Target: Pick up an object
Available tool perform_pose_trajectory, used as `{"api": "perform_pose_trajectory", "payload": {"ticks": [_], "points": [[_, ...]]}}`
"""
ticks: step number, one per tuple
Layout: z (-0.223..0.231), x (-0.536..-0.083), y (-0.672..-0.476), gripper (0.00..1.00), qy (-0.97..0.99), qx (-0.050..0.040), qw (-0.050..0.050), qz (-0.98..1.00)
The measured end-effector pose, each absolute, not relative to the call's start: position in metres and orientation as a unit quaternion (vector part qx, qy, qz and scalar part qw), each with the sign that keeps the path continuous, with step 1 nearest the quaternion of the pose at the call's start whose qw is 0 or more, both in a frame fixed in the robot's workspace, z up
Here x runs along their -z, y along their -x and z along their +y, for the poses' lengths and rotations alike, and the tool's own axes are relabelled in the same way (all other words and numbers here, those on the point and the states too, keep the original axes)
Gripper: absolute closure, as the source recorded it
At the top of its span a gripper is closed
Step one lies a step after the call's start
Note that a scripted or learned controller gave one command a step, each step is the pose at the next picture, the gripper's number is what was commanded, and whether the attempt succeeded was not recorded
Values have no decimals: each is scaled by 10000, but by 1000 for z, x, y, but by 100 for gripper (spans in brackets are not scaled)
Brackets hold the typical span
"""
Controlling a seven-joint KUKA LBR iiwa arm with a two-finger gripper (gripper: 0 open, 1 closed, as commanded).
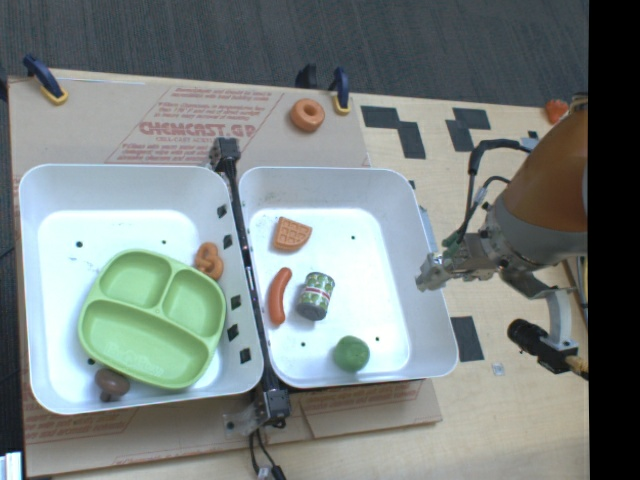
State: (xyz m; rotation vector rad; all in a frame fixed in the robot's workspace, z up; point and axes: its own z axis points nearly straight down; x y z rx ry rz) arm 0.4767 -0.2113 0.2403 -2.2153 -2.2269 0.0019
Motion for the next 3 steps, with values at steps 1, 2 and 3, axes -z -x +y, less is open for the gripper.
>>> {"api": "perform_pose_trajectory", "payload": {"ticks": [1,2,3], "points": [[-211,-240,-477,100,7053,-5,2,-7089],[-202,-252,-478,100,7050,7,-22,-7092],[-182,-239,-477,100,7044,-3,-3,-7098]]}}
